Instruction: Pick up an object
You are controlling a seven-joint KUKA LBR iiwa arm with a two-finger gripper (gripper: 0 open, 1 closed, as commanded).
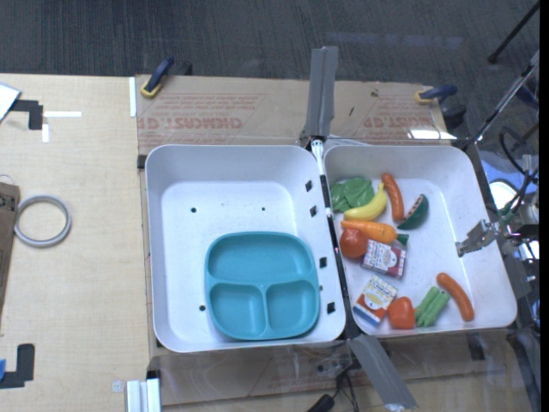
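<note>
**Spotter:** Two white bins fill the middle of the frame. The left bin (pixel 171 187) holds a teal divided plate (pixel 262 286); the right bin (pixel 446 178) holds the toy food.

**Checker:** And your gripper (pixel 474 239)?

**Spotter:** At the right bin's right wall, mid-height. You cannot tell whether it is apart or together, and nothing shows in it.

**Checker:** Nearest pick?

**Spotter:** Probably the orange sausage (pixel 455 296), just below the gripper and slightly left. Its long axis slants from upper left to lower right, so you would close across that. The green beans (pixel 431 305) lie just left of it.
</note>
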